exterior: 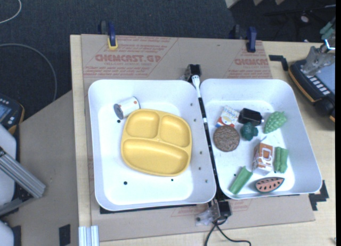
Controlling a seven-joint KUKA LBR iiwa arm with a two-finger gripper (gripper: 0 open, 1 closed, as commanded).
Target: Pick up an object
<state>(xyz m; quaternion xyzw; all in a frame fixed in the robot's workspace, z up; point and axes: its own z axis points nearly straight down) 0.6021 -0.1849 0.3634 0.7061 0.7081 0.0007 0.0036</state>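
Brown board (160,58) under white bins (101,133) — printed "CHEMCAST".

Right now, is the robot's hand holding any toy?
I can't tell. The toys, like the yellow plate and the cookie, all lie in the bins.

In my left bin (97,133) a yellow three-part plate (156,142) lies flat, with a small white cup (127,106) tipped on its side at its far-left corner. My right bin (299,113) holds a brown round cookie (227,138), a black block (250,116), a bumpy green cluster (274,122), an orange-white carton (264,157), a green stick (240,180) and a watermelon slice (269,184).
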